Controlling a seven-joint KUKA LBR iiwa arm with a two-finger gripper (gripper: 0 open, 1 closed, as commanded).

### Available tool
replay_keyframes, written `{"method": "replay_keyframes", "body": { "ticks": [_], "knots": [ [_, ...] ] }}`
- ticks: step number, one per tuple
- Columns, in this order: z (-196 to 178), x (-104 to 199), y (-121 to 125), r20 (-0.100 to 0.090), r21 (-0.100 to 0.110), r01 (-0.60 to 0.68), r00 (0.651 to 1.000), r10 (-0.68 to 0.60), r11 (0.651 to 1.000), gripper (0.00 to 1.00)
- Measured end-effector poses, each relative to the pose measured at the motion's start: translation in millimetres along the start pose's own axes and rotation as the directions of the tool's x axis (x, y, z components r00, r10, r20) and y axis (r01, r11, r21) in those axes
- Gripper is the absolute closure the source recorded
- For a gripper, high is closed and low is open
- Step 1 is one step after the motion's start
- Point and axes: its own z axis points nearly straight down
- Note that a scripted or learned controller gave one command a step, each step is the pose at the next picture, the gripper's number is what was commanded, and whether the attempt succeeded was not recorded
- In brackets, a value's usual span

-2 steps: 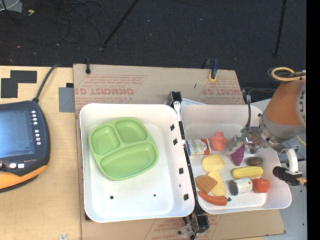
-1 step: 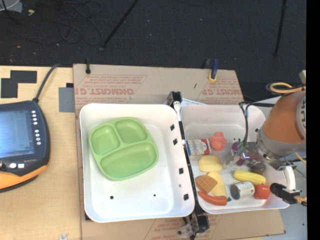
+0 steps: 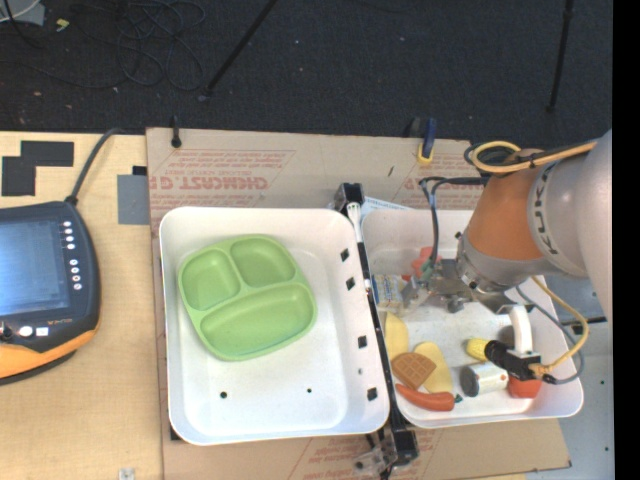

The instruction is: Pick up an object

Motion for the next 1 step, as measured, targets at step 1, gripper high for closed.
{"method": "replay_keyframes", "body": {
  "ticks": [1],
  "knots": [
    [1.1,21.0,63.4,0.000,0.007,-0.004,1.000,0.004,1.000,0.00]
  ]
}}
